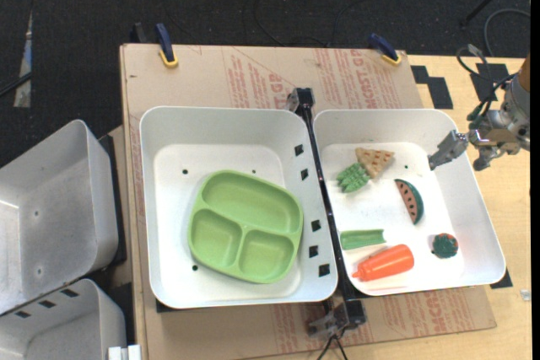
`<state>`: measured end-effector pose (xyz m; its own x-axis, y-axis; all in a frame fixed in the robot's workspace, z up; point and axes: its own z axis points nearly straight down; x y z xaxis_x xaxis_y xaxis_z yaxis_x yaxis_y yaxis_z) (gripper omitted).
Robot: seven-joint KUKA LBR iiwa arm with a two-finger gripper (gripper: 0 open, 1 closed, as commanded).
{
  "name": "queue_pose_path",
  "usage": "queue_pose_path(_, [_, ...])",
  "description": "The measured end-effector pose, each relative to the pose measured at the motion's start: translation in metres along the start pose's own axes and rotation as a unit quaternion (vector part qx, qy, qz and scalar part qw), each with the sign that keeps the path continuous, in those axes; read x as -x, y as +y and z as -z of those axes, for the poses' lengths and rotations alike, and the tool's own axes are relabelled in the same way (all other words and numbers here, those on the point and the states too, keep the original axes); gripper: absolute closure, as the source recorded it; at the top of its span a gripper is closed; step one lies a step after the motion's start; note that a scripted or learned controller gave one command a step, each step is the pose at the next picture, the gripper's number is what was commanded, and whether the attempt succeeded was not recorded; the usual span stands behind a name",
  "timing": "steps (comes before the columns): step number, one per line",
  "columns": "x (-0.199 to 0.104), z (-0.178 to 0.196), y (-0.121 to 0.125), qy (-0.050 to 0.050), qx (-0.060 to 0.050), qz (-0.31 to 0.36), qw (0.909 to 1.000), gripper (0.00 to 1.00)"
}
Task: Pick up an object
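Observation:
The right bin (472, 206) holds several toy foods. A tan waffle wedge (374, 160) and a green leafy piece (353, 176) lie at its far left. A watermelon slice (410, 200) rests in the middle. A green pod (363, 239) and an orange carrot (384, 262) lie at the near left, and a small dark green and red item (445, 245) at the near right. My gripper (462, 156) hangs over the bin's far right corner, open, with nothing between its fingers. It is up and to the right of the watermelon slice.
The left bin (160, 181) carries a green divided plate (245, 225). A black divider (319, 198) runs between the bins. Both sit on a cardboard sheet (236, 76) held by clamps. Two grey tubs (46, 206) stand at the far left.

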<state>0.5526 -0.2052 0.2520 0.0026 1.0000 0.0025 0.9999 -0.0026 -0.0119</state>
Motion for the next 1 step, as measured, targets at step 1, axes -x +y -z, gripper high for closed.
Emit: queue_pose_path(1, [-0.0008, 0.0066, 0.0025, -0.002, 0.006, 0.002, 1.0000, 0.00])
